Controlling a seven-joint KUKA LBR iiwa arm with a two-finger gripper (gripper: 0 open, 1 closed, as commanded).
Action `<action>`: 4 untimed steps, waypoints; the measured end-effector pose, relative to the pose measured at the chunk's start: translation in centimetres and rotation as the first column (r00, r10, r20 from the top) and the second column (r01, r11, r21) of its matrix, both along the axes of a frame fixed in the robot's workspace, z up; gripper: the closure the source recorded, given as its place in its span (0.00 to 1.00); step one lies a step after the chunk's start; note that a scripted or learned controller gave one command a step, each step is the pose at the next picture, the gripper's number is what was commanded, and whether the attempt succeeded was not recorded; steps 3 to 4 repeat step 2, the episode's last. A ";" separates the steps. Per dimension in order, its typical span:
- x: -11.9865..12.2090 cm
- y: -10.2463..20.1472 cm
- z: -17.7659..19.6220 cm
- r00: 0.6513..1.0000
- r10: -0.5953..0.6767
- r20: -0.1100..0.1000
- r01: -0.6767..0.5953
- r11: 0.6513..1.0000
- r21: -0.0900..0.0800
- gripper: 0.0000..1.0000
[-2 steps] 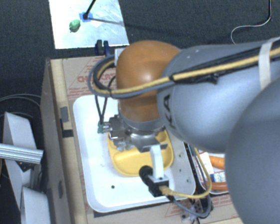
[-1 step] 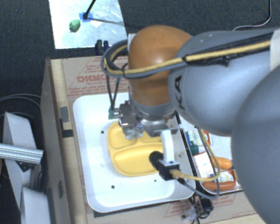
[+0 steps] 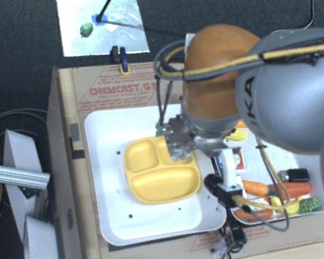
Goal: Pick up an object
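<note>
- The tool [image 3: 178, 144] sits low over the right rim of the yellow tray [image 3: 158, 173]; I cannot tell its state.
- The tray lies in the left bin [image 3: 106, 179], not yet lifted.
- Carrots [image 3: 273, 190] wait in the right bin.

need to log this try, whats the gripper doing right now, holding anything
gripper: down at the right rim of the yellow tray; open or shut cannot be told, and no held object can be seen.
</note>
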State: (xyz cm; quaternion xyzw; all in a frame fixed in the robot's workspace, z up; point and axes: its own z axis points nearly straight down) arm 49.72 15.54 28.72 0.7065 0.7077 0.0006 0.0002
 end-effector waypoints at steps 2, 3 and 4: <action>3.9 -7.0 -10.4 1.000 0.002 -0.002 -0.002 1.000 0.000 1.00; 3.9 -7.0 -10.4 1.000 0.002 -0.002 -0.002 1.000 0.000 1.00; 3.9 -7.0 -10.4 1.000 0.002 -0.002 -0.002 1.000 0.000 1.00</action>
